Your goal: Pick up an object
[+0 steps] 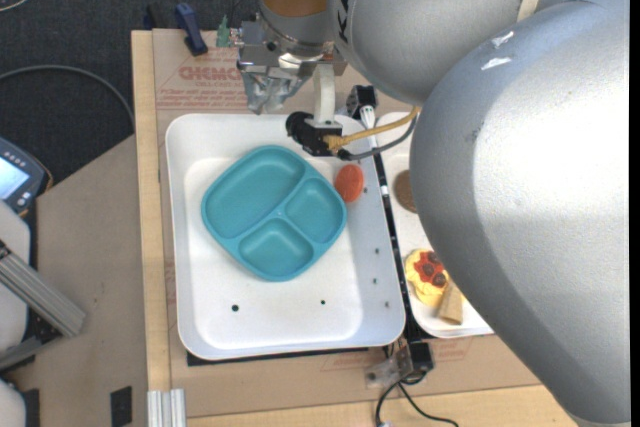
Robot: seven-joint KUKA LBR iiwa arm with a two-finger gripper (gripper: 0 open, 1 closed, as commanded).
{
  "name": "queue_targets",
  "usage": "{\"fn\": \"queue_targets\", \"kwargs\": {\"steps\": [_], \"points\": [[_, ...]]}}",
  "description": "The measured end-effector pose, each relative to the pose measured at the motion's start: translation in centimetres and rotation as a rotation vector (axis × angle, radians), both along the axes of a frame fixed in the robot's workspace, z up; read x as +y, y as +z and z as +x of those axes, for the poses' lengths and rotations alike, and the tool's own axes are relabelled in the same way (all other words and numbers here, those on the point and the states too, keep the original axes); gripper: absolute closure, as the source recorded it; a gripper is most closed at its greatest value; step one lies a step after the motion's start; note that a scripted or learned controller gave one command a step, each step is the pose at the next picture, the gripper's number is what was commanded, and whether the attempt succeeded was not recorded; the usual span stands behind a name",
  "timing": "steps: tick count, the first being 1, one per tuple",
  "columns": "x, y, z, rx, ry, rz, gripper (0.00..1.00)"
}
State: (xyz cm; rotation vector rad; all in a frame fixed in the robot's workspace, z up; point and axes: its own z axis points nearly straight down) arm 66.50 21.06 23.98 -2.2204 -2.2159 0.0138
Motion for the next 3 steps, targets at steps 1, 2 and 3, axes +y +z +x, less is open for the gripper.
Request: {"fn": "queue_targets", "kwargs": {"steps": [1, 2, 3], "points": [[1.5, -3.4, -1.2, -0.003, 0.004, 0.002, 1.00], [-1.7, -6.0, 0.1, -0.005, -0.002, 0.001, 1.00], [-4.1, -10.8, 0.0, -0.003, -0.001, 0.001, 1.00]]}}
